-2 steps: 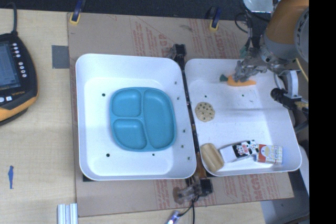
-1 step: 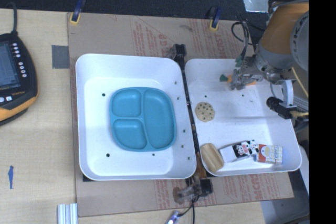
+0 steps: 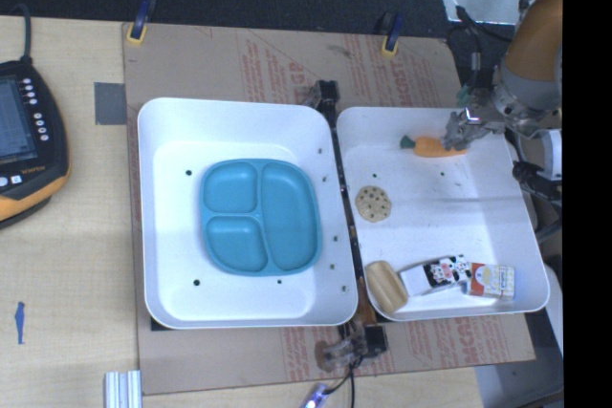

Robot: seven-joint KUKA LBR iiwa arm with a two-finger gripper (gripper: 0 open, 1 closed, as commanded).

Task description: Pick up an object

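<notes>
Pendant at far left, cut off by frame edge. Left bin: one blue three-section plate. Right bin: one cookie, one bread piece, one carton lying flat, print too small to read. One carrot at far edge, its right end under gripper; grip state cannot tell. Arm partly cut off.

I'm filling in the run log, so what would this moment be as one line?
hand: over carrot, right bin far end | grasp: unconfirmed | cookie, carton: lying in bin | blue plate: left bin
</notes>
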